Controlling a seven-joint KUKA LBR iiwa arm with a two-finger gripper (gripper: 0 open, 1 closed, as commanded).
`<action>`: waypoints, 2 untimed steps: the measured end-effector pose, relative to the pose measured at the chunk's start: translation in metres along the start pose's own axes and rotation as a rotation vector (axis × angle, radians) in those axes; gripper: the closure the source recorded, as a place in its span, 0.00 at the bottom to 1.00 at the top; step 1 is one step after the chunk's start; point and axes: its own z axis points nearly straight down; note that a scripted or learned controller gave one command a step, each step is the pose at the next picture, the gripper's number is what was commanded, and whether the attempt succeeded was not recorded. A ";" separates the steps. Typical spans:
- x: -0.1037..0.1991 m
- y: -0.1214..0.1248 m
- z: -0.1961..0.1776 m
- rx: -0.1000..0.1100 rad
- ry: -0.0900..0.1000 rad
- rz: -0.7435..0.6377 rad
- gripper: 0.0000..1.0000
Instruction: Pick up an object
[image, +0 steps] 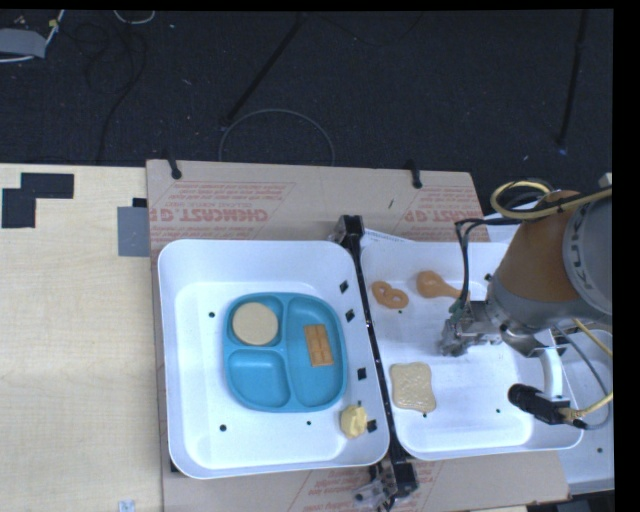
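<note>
Toast slice (412, 387) in right bin (470, 440); claw (455, 340) above, grip state unclear.

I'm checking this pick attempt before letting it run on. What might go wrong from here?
The gripper sits low over bare floor of the right bin, between the pretzel, the spoon-shaped piece and the bread slice, so it may close on nothing. The flat bread slice may be hard to pinch. The loose cables near the bin rim might snag.
</note>
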 end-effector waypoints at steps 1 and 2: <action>-0.002 0.010 -0.052 -0.004 -0.001 -0.007 1.00; -0.003 0.014 -0.115 -0.006 -0.002 -0.008 1.00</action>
